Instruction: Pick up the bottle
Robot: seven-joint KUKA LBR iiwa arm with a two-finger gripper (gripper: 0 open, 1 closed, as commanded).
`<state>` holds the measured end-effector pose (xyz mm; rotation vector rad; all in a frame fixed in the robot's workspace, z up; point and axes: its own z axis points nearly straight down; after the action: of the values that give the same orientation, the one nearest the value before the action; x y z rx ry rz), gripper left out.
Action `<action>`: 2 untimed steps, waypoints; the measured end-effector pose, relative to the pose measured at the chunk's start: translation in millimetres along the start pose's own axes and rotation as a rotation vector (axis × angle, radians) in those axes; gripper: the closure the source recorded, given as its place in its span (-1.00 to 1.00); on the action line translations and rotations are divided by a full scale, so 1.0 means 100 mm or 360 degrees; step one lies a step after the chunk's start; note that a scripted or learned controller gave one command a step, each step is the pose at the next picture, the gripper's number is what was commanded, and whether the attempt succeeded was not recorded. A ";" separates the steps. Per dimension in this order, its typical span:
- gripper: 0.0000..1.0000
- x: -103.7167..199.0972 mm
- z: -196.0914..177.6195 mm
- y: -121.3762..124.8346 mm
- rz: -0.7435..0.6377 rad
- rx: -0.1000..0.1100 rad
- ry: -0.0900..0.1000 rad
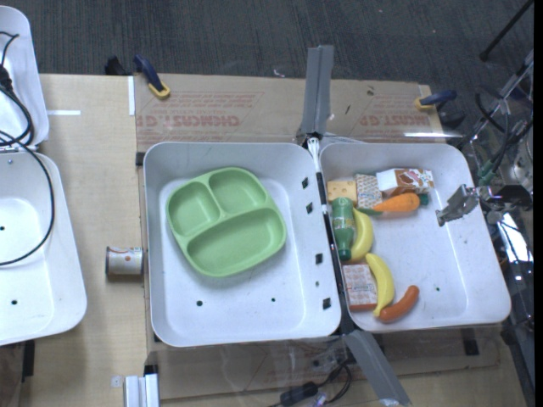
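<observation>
roughly from the left: a white tub [34,253] is cut off by the frame edge, with a black cable [34,185] looping over it. beside the left bin [161,312], on the bench, lies one small metal can [125,261] on its side. the left bin holds one green divided plate [226,220] with three compartments.

the right bin [475,303] holds the rest. the bottle [341,227] is green with a dark cap, lying on its side along the bin's left wall, its label too small to read. just to its right are two yellow bananas, one [363,234] touching the bottle and one [382,282] lower down. one small red-and-white packet [360,285] sits by the lower banana, and one sausage [398,304] lies below it. at the top are one tan block [341,190], two printed packets [368,190] [405,179] and one carrot [396,203].

the gripper [456,205] hangs over the right side of the right bin, well apart from the bottle. it is small and blurred against clutter, so i cannot tell how its jaws stand.
</observation>
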<state>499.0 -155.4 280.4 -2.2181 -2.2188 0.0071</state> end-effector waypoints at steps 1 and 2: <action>-1.00 0.06 1.55 0.53 -0.0612 -0.0003 0.0002; -1.00 -0.33 1.91 1.24 -0.0578 -0.0003 0.0001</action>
<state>621.5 -188.8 88.4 -1.7809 -2.5830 0.0032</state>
